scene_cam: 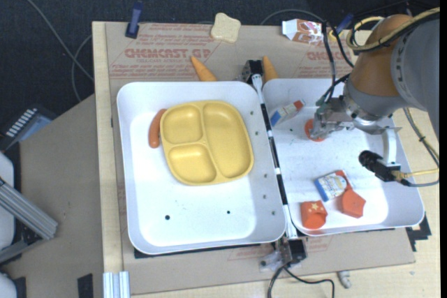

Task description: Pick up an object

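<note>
Dark carpet surrounds the table (174, 45), which carries two white bins side by side so loose things stay corralled. Taking the yellow divided plate (207, 142) in the left bin (140, 220) as landmark, the right bin (412, 209) lies to its right. The claw (320, 128) hangs there over a small red object (312, 130), likely its target; whether it is open or closed I cannot tell. Further right and nearer the camera lie a blue packet (331, 185) and two red pieces (314, 213), spare candidates.

A yellow sectioned plate (207, 142) lies in the white bin (140, 206); red pieces (353, 204) and a blue-white packet (331, 185) sit nearer the gripper (323, 128).
</note>
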Available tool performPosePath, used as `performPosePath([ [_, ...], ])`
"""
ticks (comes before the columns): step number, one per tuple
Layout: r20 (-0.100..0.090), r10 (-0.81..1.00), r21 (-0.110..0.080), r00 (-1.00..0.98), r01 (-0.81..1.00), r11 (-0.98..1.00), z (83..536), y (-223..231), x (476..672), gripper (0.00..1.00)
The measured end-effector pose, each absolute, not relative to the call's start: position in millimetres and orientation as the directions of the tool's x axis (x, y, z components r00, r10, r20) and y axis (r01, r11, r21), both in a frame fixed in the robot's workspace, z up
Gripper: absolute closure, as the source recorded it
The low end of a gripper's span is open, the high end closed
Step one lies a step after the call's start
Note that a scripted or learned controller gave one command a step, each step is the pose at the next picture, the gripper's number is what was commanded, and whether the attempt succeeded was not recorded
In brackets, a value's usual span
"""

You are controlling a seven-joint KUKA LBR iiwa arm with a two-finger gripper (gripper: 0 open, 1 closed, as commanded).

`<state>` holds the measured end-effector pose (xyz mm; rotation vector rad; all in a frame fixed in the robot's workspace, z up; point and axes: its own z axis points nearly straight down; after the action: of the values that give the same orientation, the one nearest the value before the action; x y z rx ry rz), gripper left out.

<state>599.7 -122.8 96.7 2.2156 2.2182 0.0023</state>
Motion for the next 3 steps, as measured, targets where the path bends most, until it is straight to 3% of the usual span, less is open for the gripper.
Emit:
performPosePath([
  [1, -0.004, 1.0, 0.005, -0.001, 1.0, 0.001, 96, -123, 599.5, 0.0],
  [2, -0.001, 1.0, 0.005, -0.001, 1.0, 0.001, 86, -94, 628.7, 0.0],
  [3, -0.002, 1.0, 0.003, -0.002, 1.0, 0.002, 86, -103, 649.2, 0.0],
])
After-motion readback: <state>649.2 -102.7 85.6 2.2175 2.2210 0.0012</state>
